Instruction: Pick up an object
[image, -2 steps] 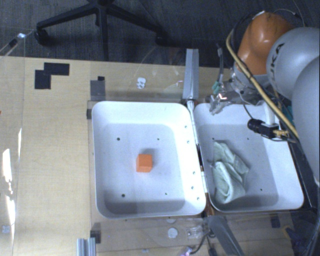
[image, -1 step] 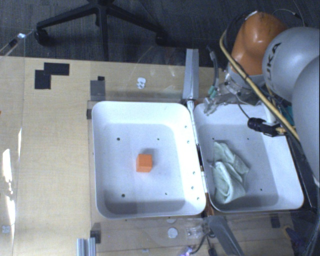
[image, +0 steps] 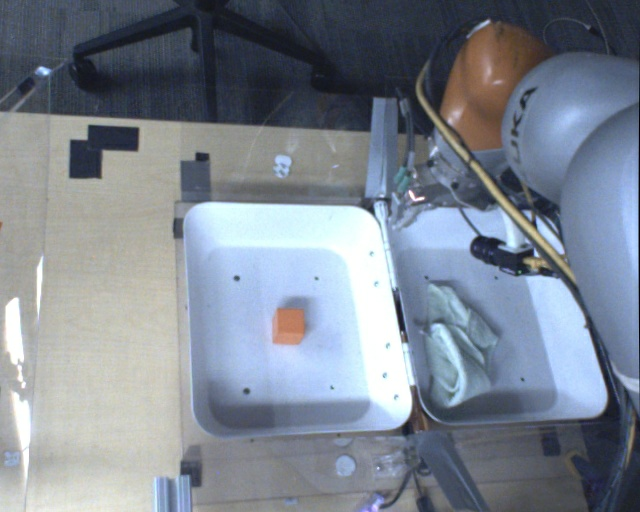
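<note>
Sitting apart, one orange cube (image: 289, 326) in left bin (image: 205, 300), one pale cloth (image: 456, 345) in right bin (image: 570, 380)

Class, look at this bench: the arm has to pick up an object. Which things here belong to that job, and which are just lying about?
Part of the job:
- orange block in the left bin
- pale crumpled cloth in the right bin
- robot arm, reaching in above the right bin

Just lying about:
- black tape patches on the bench
- chair base on the floor behind
</note>
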